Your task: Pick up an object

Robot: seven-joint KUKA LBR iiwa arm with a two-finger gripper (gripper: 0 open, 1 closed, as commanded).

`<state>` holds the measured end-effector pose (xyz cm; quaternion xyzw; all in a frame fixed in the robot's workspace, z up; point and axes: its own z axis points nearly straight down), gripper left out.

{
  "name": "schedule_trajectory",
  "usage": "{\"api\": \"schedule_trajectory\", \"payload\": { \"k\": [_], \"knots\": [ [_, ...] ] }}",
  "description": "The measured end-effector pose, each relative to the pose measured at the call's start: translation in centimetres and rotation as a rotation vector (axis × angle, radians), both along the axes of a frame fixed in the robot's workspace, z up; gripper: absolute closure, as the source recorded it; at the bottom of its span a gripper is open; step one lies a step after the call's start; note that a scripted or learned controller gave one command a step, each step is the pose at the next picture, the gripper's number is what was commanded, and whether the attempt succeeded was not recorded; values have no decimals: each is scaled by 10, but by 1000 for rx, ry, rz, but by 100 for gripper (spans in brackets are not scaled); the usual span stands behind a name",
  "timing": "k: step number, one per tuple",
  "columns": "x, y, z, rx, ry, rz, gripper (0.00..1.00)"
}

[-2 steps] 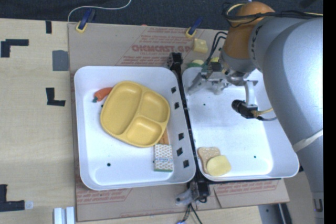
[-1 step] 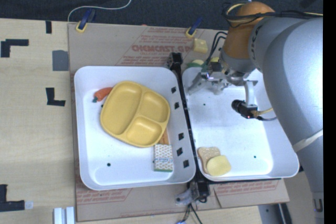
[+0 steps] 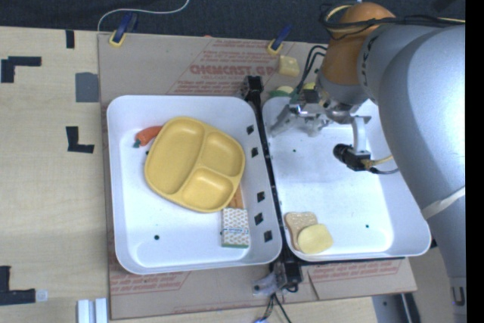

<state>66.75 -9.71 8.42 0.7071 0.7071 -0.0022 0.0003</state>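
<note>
Nearest you, at the front edge of the right bin (image 3: 378, 234), two pale items lie touching: a round yellow piece (image 3: 314, 239) and a tan slice (image 3: 299, 222) just behind it, tucked near the divider between the bins. Across that divider, in the left bin (image 3: 128, 238), a small printed carton (image 3: 235, 228) rests near the front wall, just beside the lower edge of a yellow divided plate (image 3: 195, 164) that sits tilted across the bin's middle. An orange strip (image 3: 237, 199) peeks out from under the plate's right edge, and an orange carrot-like toy (image 3: 147, 135) shows at its far left side.

Farther back you see the gripper (image 3: 302, 117) low over the far left corner of the right bin, at the end of the grey arm (image 3: 423, 102) with its orange band (image 3: 349, 49). You cannot tell from this angle how the gripper is set, nor whether anything is caught in it. A greenish object (image 3: 282, 93) lies just beside it at the bin's far rim, and a small yellow block (image 3: 288, 65) sits beyond that on the cardboard sheet (image 3: 189, 64) covering the table (image 3: 45, 185). The yellow piece and tan slice are well apart from the gripper, at the opposite end of the same bin.
</note>
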Motion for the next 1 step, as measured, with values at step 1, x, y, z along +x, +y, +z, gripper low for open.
{"api": "schedule_trajectory", "payload": {
  "k": [1],
  "knots": [
    [0,1,0,-1,0,0,0]
  ]
}}
